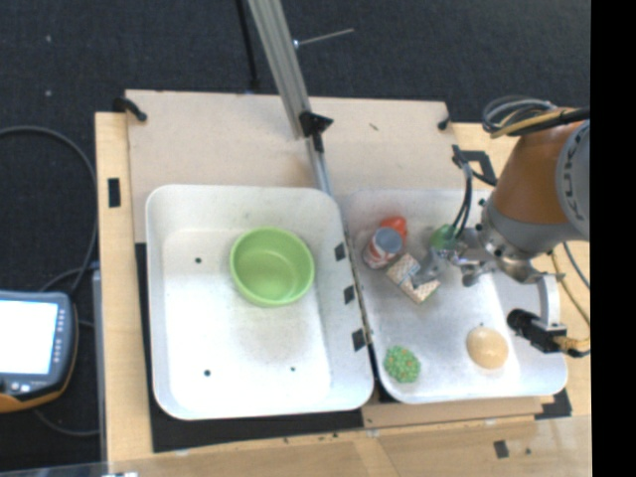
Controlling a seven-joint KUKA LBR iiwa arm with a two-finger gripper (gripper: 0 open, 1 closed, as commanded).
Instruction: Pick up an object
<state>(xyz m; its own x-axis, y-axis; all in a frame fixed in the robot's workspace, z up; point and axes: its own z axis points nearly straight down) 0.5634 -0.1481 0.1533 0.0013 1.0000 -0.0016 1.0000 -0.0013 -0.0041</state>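
Green bowl (272, 265) sits in the left bin (179, 366). In the right bin (447, 386) we see a small patterned block (414, 278), a red-capped jar (384, 243), a green ball (402, 364) and a tan egg-like object (487, 347). We cannot tell the state of the gripper (440, 259), just beside the block.

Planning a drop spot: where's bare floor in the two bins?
Left bin: open everywhere around the green bowl, widest below it. Right bin: small gap between the green ball and the beige egg. Crowded upper part: can, block, gripper.
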